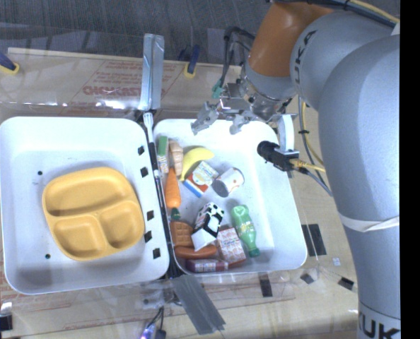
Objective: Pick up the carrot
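The carrot (172,191) is a slim orange piece with a green stub at its lower end. It lies lengthwise along the left wall of the right bin (284,210), just below a yellow banana (195,159). My gripper (218,121) hangs over the far edge of that bin, up and to the right of the carrot. Its two fingers (201,122) are spread apart with nothing between them, well clear of the carrot.
The right bin also holds a small can (228,181), a green bottle (243,229), a black-and-white toy (211,218), packets and sausages (196,252). A yellow divided plate (91,210) lies in the left bin (26,154). The arm's grey body fills the right side.
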Motion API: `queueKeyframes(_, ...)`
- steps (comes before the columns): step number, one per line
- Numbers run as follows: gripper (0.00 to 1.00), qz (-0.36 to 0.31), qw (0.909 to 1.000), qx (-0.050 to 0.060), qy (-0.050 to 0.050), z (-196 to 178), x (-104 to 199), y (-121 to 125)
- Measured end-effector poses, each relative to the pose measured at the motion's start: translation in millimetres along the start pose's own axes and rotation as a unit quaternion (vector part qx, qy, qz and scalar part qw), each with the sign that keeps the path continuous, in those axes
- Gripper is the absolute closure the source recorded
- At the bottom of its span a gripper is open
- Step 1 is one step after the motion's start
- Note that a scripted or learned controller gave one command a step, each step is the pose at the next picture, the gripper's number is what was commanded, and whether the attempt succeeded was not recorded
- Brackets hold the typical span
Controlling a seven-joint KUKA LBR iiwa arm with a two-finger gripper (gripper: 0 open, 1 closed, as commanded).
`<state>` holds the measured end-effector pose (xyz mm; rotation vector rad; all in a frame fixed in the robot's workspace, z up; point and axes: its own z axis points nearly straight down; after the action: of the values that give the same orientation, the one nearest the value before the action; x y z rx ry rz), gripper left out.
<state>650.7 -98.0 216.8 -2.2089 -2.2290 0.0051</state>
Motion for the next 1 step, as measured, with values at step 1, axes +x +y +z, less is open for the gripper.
queueKeyframes(1,0.00,-0.097,0.9953,0.000,0.000,123.1,3.3,-20.6)
